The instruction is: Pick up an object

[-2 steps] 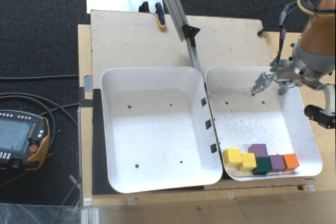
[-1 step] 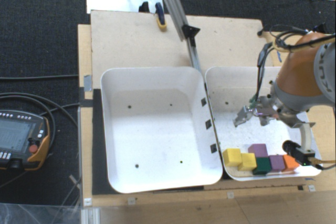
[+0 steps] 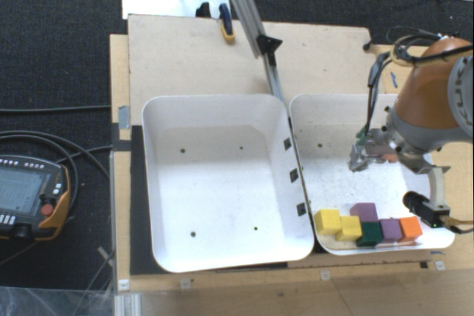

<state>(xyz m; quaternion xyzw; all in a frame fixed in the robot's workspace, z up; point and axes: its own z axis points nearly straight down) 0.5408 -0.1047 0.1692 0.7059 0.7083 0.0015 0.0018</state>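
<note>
Two white bins are being carried side by side on the surface [image 3: 185,55]. Nothing is being held in the left bin [image 3: 222,181] besides a few dark specks on its floor. In the right bin [image 3: 326,137], a cluster of blocks is being kept against the near rim: a yellow block [image 3: 328,221], a second yellow block [image 3: 350,228], a purple block [image 3: 364,212], a dark green block [image 3: 369,233], a lighter purple block [image 3: 389,229] and an orange block [image 3: 410,228], all touching or just beside one another.

The end effector [image 3: 361,159] is being held over the right bin's middle floor, farther from the camera than the blocks and apart from them; nothing is being seen between its fingers, and whether they are spread or pressed together cannot be told.

Open floor is being left between the end effector and the cluster, and toward the bin's far wall. The blocks are being crowded by the near rim. A teach pendant [image 3: 29,192] is lying off the surface at left.
</note>
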